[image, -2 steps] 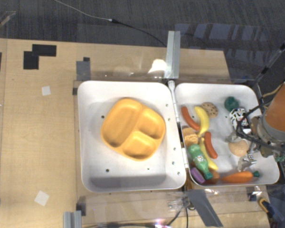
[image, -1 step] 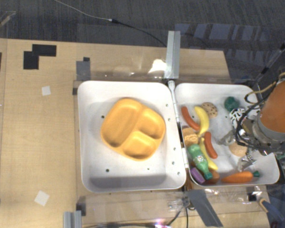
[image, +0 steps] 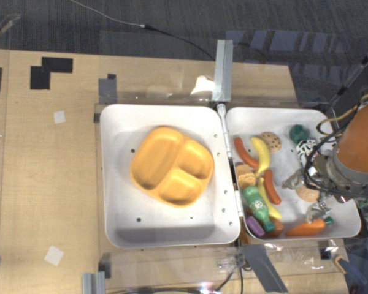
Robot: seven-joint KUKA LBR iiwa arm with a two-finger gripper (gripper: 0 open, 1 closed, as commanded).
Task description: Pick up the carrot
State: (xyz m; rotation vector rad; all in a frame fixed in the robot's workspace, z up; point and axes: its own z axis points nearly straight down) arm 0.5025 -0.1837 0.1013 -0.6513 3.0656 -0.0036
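Observation:
The carrot (image: 306, 228) is orange with a green top and lies flat along the front wall of the right bin (image: 349, 225), near its front right corner. My gripper (image: 311, 196) hangs under the grey arm with its orange band (image: 363, 141), low in the right side of that bin. It is just behind the carrot and over a tan round piece (image: 305, 194). The wrist hides part of what lies under it. Nothing shows as held.
The right bin also holds a banana (image: 261, 155), two red sausages (image: 245, 152), a cookie (image: 270, 140), a green bottle (image: 256, 202), a purple piece (image: 254, 226), a green item (image: 299, 132) and a spotted ball (image: 306, 147). A yellow divided plate (image: 172, 166) sits in the left bin (image: 119, 225).

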